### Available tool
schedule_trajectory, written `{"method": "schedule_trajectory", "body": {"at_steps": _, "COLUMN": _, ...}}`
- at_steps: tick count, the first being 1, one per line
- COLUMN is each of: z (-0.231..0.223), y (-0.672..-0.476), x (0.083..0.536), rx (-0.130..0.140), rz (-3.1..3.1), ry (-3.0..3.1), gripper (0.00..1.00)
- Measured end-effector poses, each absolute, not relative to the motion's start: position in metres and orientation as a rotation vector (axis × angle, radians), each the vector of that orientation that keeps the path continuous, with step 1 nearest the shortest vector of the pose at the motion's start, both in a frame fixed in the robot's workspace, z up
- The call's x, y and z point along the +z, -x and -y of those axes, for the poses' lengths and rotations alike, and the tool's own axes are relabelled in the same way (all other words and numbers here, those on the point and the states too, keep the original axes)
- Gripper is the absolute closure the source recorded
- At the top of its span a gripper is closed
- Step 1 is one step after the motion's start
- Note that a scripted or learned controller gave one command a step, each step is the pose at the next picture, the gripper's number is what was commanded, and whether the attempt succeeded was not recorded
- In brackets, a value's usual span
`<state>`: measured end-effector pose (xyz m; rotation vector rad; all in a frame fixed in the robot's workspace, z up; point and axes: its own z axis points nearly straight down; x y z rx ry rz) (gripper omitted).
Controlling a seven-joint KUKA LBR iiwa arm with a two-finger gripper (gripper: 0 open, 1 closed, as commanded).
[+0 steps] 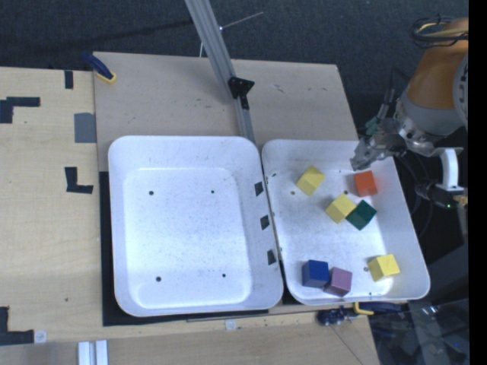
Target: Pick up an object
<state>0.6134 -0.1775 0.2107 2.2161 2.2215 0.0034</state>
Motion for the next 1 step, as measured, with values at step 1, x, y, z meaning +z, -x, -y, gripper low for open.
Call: {"method": "schedule_trajectory", "body": {"at_steps": 1, "z": 0.1771, "y": -0.6146, "x": 0.2590, "rx": 0.003, "rz": -2.221, "ry": -2.216, "gripper": 1.00}}
